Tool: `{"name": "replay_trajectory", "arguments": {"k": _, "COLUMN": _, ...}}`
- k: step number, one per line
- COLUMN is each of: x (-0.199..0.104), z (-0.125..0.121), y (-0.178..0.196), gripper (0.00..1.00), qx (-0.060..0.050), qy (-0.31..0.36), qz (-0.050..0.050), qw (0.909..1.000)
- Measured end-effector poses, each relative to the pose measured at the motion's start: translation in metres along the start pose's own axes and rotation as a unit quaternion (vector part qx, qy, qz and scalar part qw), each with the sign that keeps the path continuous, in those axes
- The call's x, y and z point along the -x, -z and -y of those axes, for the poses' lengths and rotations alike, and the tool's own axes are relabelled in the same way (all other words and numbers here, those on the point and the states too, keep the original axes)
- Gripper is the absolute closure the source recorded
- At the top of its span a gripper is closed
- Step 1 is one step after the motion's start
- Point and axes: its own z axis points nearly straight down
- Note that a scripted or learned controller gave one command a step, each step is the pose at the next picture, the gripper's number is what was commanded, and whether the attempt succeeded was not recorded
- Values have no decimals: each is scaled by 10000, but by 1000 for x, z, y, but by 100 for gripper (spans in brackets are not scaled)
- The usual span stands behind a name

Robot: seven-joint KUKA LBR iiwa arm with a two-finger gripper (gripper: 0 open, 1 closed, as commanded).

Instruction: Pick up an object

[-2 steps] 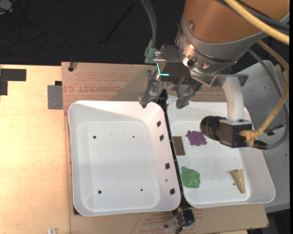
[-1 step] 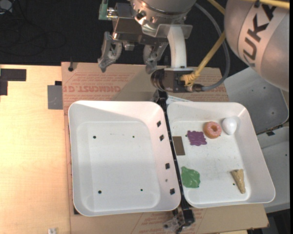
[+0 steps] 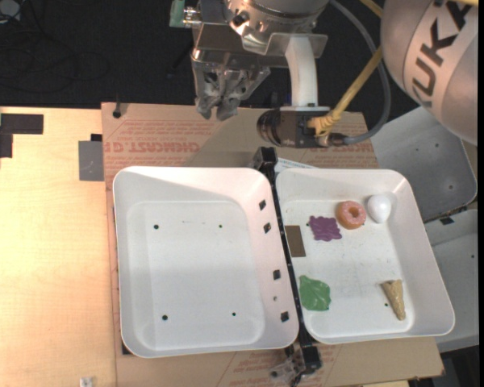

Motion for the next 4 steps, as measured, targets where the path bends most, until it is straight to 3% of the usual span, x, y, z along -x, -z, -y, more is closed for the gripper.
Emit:
{"name": "replay_trajectory", "arguments": {"k": 1, "x": 1, "z": -1, "y": 9, "gripper": 100, "qx": -17, "qy": -12, "qz": 9, "qw": 10000}}
{"name": "replay_trajectory", "arguments": {"k": 2, "x": -1, "z": 19, "y": -10, "gripper": 100, "qx": 0, "qy": 19, "qz": -4, "qw": 10000}}
{"name": "replay_trajectory", "arguments": {"k": 4, "x": 0, "z": 17, "y": 9, "gripper": 100, "qx": -23, "qy": 11, "qz": 7, "qw": 10000}}
